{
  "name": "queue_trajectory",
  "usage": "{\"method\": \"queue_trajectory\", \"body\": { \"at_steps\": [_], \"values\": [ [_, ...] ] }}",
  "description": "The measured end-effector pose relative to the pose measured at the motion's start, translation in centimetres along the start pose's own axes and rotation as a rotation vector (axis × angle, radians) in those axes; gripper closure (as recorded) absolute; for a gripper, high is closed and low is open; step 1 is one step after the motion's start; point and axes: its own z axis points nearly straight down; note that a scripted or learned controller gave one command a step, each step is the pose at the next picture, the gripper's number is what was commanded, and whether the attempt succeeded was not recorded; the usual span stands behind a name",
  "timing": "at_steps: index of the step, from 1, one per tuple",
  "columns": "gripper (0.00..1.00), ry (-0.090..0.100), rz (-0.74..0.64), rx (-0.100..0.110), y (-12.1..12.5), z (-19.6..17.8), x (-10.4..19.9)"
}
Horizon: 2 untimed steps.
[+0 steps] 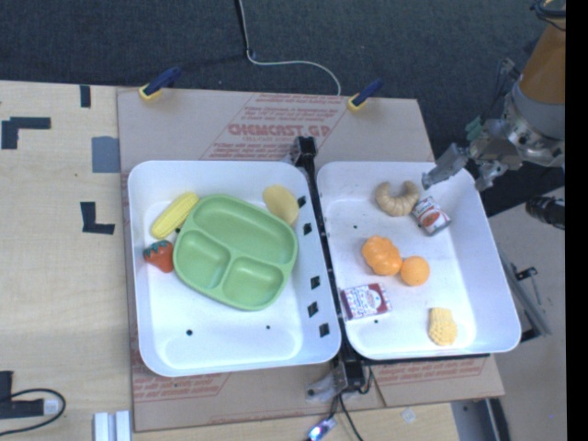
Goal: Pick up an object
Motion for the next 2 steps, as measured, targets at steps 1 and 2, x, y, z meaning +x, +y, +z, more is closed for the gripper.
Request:
{"method": "queue_trajectory", "body": {
  "at_steps": [1,2],
  "values": [
    [0.00,0.005,0.000,0.014,-2.5,12.8,3.2],
    [0.00,0.000,-0.003,0.002,-1.5,19.0,6.2]
  ]
}}
